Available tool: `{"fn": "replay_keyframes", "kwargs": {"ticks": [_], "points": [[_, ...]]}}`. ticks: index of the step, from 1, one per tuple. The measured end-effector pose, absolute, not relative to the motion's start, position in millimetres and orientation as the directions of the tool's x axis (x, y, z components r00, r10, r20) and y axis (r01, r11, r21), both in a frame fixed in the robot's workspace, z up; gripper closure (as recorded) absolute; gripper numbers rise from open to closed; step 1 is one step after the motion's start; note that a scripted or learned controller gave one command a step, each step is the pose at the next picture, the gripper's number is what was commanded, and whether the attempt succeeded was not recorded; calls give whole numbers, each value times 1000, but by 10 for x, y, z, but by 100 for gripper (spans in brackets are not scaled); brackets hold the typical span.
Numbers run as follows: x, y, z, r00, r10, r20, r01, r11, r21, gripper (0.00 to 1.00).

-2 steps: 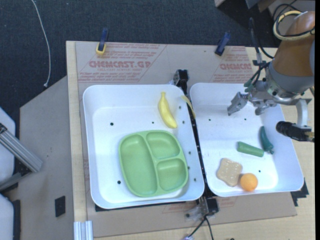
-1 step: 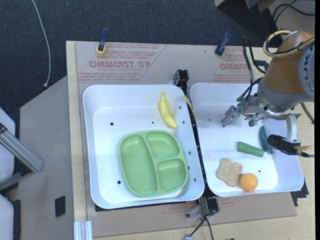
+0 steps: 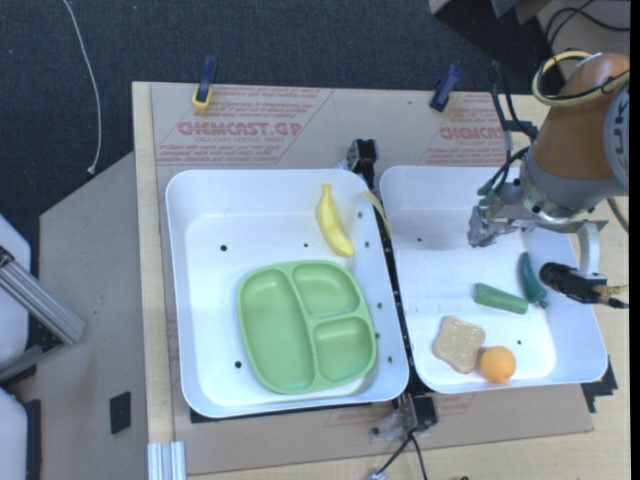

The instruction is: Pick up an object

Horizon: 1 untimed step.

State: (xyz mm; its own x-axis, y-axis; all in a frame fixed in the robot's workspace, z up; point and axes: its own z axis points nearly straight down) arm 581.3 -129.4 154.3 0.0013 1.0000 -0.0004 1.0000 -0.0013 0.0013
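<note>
Sitting in the left bin point(image 3: 190, 268) are a green divided tray point(image 3: 305, 323) and a banana point(image 3: 334, 222); in the right bin point(image 3: 420, 193) the pincer point(image 3: 487, 226) is hovering, apparently approaching, grip state untellable. Nearest it are lying green pieces point(image 3: 500, 299), cracker point(image 3: 458, 343) and orange point(image 3: 497, 364); next comes descending onto one.

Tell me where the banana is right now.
The banana lies in the left bin near its far right corner, just beyond the green divided plate and close to the wall shared with the right bin.
</note>
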Motion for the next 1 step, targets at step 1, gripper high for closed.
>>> {"fn": "replay_keyframes", "kwargs": {"ticks": [1], "points": [[5879,-1381,2126,0,1000,-3,1000,0,8,100]]}}
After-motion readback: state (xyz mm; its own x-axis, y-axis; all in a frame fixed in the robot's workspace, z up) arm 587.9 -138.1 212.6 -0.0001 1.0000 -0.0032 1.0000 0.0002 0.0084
